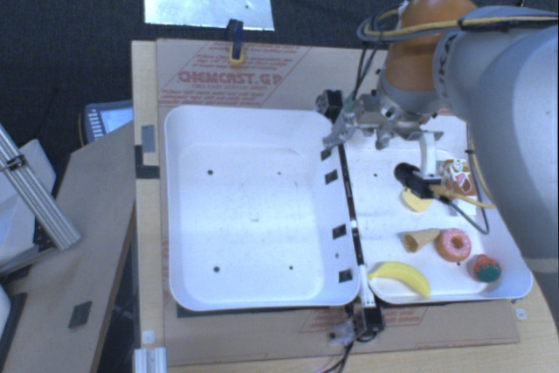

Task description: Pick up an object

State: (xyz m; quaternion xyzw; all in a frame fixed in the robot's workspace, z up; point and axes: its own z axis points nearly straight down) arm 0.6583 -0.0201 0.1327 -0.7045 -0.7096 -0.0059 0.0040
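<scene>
Over the right bin's (377, 218) far end, noted gripper (382, 144) with fingers (337, 135) spread, nothing between; banana (400, 278), doughnut (453, 245), cone (419, 238) lying untouched; yet to grasp and lift anything.

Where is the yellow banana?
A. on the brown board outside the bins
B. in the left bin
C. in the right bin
C: the banana lies in the right bin, at its near corner by the middle divider, just below the cone.
</scene>
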